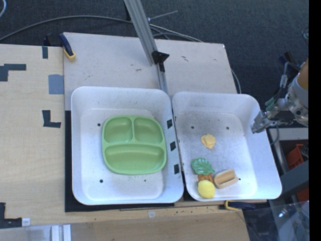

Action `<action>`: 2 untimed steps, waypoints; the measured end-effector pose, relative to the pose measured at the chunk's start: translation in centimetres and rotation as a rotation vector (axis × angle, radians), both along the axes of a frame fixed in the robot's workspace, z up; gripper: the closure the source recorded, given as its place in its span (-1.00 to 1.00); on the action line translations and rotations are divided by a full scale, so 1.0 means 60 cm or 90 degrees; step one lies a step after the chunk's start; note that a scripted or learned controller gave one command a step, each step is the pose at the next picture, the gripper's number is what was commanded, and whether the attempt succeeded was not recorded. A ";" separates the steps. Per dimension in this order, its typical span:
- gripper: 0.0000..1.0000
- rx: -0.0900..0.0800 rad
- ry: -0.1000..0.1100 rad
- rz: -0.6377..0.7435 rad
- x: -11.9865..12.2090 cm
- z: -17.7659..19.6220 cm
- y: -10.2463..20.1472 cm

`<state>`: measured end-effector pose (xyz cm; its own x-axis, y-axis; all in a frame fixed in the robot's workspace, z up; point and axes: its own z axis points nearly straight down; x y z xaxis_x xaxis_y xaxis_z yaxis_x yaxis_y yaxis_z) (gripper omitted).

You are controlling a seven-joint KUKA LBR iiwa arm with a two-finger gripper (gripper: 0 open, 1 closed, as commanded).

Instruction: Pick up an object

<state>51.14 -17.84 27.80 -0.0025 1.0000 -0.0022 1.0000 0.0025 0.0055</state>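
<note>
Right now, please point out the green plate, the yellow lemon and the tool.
green plate (134,159): camera view, bare floor of its wide compartment.
yellow lemon (206,189): camera view, its middle.
tool (257,125): camera view, at its tips.

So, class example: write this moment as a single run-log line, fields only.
gripper: over right bin's right rim, holding nothing | right bin: pale yellow piece, green toy, lemon, hot dog | left bin: green plate
</note>
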 end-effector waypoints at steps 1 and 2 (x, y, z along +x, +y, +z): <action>1.00 0.003 0.004 0.003 0.002 0.004 0.098; 1.00 0.003 0.004 0.003 0.002 0.006 0.189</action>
